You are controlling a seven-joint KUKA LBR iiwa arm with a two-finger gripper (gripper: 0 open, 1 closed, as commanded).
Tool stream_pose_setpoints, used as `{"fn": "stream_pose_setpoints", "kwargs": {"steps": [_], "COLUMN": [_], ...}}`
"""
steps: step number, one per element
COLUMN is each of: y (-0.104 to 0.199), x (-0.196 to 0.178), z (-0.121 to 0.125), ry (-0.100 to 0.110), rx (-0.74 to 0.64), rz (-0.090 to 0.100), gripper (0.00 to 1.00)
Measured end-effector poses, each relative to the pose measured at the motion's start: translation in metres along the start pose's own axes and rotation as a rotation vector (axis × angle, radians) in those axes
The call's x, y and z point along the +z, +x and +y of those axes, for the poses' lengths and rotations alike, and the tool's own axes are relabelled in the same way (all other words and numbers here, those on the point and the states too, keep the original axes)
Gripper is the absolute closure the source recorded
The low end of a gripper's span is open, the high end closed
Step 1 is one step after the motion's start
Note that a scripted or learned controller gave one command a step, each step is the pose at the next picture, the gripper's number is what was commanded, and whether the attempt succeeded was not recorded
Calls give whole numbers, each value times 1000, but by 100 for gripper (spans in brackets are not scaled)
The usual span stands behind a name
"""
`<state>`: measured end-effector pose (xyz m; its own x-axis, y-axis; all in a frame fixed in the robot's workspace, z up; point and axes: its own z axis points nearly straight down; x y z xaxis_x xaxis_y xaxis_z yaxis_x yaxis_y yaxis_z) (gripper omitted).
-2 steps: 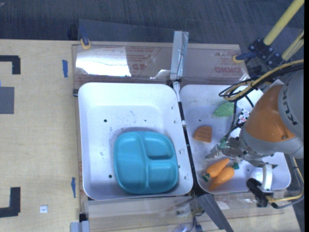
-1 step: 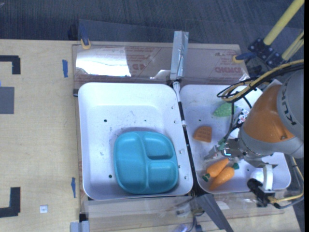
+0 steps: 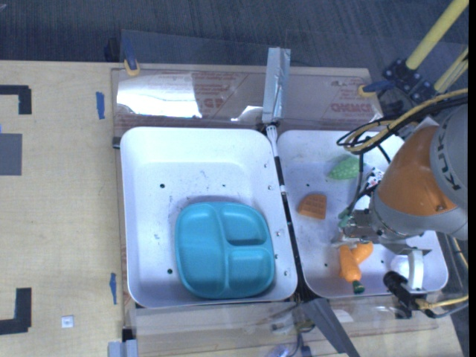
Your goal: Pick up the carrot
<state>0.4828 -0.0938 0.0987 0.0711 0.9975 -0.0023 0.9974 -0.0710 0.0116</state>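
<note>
On your far left lies the bare wooden desk (image 3: 59, 199), marked with a few black shapes and strips of blue tape (image 3: 100, 104). Next to it sits the left bin (image 3: 149, 155), and inside, toward its near edge, you see a blue divided plate (image 3: 223, 259) with three compartments, lying flat. A grey strip (image 3: 276, 84) stands upright behind the seam where the two bins meet.

Move on to the right bin (image 3: 312, 155). Near its left wall lies a small orange-brown wedge (image 3: 313, 205). Farther back and to the right of it rests a green leafy piece (image 3: 345, 169), partly crossed by the arm's black and yellow cables (image 3: 372, 132).

The carrot (image 3: 351, 262) lies in the near part of the right bin, its green end pointing toward the bin's front edge. The gripper (image 3: 358, 233) sits directly over the carrot's upper end, touching or just above it; which one, you cannot tell. Whether the fingers are released or clenched cannot be made out either, since the wrist hides them. The orange band (image 3: 420, 177) of the arm looms over the bin's right side.
</note>
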Motion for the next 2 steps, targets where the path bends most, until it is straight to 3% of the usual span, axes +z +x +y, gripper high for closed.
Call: {"fn": "stream_pose_setpoints", "kwargs": {"steps": [1,2], "y": [0,0], "x": [0,11], "z": [0,-2], "ry": [1,8], "rx": [0,-29], "rz": [0,3], "gripper": [0,0]}}
